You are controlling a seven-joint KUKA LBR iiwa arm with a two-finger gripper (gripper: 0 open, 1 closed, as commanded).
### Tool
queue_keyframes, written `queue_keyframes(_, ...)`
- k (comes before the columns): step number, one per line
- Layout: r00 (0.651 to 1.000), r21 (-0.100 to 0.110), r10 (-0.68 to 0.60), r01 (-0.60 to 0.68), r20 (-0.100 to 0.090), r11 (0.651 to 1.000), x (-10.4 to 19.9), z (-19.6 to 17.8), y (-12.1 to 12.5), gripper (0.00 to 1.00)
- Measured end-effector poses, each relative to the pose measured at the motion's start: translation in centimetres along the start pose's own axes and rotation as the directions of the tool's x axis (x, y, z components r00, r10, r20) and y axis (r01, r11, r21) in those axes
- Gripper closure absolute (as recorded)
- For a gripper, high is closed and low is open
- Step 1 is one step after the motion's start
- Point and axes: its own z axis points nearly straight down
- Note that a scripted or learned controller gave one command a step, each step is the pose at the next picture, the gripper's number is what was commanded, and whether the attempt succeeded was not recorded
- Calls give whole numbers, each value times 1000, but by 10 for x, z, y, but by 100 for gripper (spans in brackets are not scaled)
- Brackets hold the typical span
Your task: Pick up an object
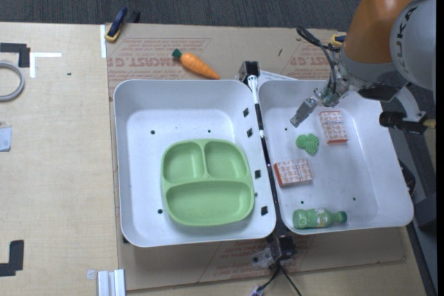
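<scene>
So the gripper (313, 105) was hanging over the right bin (378, 208) near its back edge, and honestly I couldn't tell how its business end was set. Nothing looked grabbed. Below it sat a little green broccoli toy (308, 143), with a red-patterned box (334, 127) just beside, another box (293, 172) further forward, and a green bottle (318, 218) lying near the front. The left bin (135, 114) had a green divided plate (207, 181). A toy carrot (195, 64) lay on the cardboard behind.
</scene>
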Motion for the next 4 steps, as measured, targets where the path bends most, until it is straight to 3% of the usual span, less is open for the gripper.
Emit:
queue_keyframes(1, 983, 2, -183, 183, -4, 983, -5, 57, -35, 0)
queue_keyframes(2, 972, 3, 236, -236, -3, 972, 32, 57, -35, 0)
queue_keyframes(3, 972, 2, 233, -233, -2, 972, 32, 47, -35, 100)
queue_keyframes(4, 907, 3, 420, -420, -1, 907, 71, -44, -67, 100)
